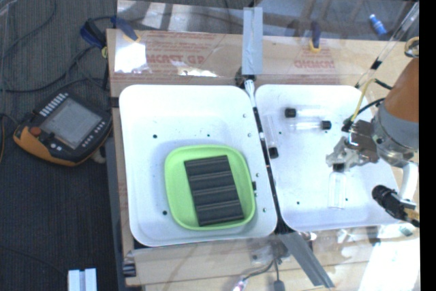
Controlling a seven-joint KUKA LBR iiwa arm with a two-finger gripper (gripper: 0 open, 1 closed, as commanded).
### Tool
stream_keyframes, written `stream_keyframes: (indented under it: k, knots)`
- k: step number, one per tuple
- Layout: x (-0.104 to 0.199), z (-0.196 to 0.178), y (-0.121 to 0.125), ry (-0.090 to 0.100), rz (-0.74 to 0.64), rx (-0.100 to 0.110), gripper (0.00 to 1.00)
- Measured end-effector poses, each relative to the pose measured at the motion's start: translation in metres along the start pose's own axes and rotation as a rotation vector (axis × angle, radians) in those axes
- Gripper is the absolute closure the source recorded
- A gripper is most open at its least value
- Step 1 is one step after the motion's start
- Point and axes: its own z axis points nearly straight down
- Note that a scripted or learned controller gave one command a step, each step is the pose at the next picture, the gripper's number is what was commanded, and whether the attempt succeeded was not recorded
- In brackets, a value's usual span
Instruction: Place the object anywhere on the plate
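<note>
Dark grey carpet surrounded the bench, with black cables trailing across it and a teach pendant [63,127] lying off to the left. Over the right bin [300,208], the gripper [343,157] hung low near the bin's right side, at the end of the grey arm [402,126] that reached in from the right; whether it was spread or pressed together could not be told from this angle, and nothing could be seen pinched in it. Just below it, a clear tube-like item [336,191] lay on the bin floor, hard to make out against the white. Further up and to the left, a clear tube with black caps [308,119] rested near the bin's upper middle, apart from the gripper. In the left bin [143,112], the green plate [175,167] sat toward the lower middle, and a dark ribbed block [214,190] lay on it, covering most of its centre.
</note>
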Motion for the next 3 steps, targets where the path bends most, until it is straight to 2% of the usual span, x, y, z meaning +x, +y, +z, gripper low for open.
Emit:
stream_keyframes:
  k: [1, 2, 3]
  knots:
    - [0.084, 0.021, -0.009, 0.003, -0.297, 0.001, 1.00]
    - [0.170, 0.032, -0.039, 0.002, -0.465, 0.000, 1.00]
    - [0.169, 0.032, -0.039, 0.002, -0.465, 0.000, 0.00]
